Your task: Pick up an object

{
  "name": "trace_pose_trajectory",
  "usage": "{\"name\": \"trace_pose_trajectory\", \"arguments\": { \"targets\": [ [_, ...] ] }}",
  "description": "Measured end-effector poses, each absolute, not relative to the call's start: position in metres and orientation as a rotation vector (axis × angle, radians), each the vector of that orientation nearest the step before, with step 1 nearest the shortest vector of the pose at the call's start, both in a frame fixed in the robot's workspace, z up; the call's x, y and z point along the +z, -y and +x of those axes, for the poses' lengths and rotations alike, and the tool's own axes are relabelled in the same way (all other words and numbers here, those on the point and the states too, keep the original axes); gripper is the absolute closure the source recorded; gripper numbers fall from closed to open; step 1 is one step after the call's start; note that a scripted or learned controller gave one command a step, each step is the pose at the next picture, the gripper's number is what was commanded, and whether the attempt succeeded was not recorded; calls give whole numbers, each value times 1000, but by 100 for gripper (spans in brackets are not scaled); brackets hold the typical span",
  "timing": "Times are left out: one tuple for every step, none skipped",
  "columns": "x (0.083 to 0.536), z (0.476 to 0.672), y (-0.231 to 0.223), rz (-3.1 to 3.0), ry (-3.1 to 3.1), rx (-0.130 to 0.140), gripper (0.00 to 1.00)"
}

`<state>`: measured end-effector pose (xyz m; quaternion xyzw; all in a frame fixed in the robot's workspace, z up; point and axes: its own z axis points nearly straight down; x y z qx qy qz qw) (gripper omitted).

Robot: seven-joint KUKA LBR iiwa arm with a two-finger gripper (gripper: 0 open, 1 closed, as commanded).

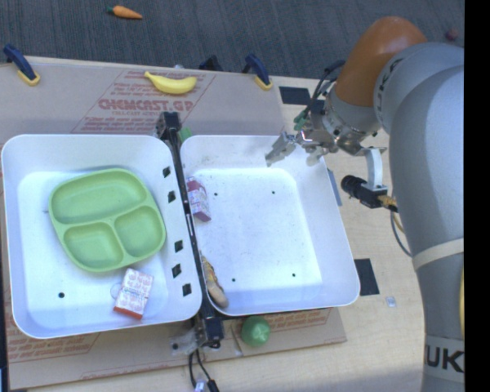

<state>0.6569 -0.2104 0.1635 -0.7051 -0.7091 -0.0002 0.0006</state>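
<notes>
Lying against the left wall of the right bin [327,251], a small red-and-white packet [198,199] is one candidate for picking; a tan object [213,287] rests at that bin's lower left corner; neither is lifted. Poised over the right bin's upper right rim, the gripper [298,144] carries nothing visible, and whether it is spread or closed cannot be told; judging from this, the pick is not yet done. Inside the left bin [16,219] sit a green divided tray [106,217] and a red-and-white carton [133,292]. Outside the bins, a banana [171,81] and a green ball [256,330] rest on the cardboard-covered counter [229,96].
</notes>
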Motion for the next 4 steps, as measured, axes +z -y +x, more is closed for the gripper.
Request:
{"name": "trace_pose_trajectory", "arguments": {
  "targets": [
    [115,552,211,-2212,2226,5,0],
    [197,565,139,-2213,2229,0,0],
    [152,563,212,-2214,2225,6,0],
    [189,646,210,-2216,2227,-1,0]
  ]
}}
